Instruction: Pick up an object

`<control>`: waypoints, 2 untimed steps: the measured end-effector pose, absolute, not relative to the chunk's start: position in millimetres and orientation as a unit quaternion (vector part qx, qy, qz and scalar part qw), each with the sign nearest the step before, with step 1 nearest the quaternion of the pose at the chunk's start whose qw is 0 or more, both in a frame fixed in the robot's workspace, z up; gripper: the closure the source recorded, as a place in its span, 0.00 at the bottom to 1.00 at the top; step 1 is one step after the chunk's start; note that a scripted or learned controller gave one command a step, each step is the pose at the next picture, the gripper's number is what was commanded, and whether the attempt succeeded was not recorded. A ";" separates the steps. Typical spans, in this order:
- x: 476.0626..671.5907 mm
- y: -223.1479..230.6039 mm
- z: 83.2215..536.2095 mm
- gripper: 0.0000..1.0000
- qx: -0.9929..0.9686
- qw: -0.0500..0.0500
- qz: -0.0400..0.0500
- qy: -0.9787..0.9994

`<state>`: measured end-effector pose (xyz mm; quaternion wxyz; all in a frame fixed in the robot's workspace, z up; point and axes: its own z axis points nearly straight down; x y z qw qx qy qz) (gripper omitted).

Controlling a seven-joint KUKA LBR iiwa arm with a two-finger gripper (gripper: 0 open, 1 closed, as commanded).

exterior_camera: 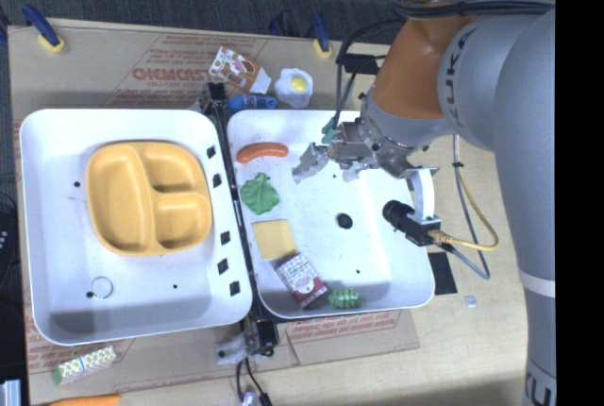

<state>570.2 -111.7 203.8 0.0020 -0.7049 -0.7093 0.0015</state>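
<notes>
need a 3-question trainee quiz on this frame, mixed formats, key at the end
1. True or false: the yellow divided tray lies in the right bin.
2. Which item lies nearest the gripper?
A. sausage
B. green pickle
C. cheese slice
3. Fill in: the small red packet lies just below the ______ slice in the camera view.

Key
1. False; it lies in the left bin.
2. A; the sausage lies to the left of the fingertips, while the others sit farther toward the bin's lower edge.
3. cheese
</notes>
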 end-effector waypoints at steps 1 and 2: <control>573.7 -100.8 96.8 0.00 -0.697 0.003 0.002 -0.717; 504.7 -96.5 91.0 0.00 -0.714 0.003 0.002 -0.700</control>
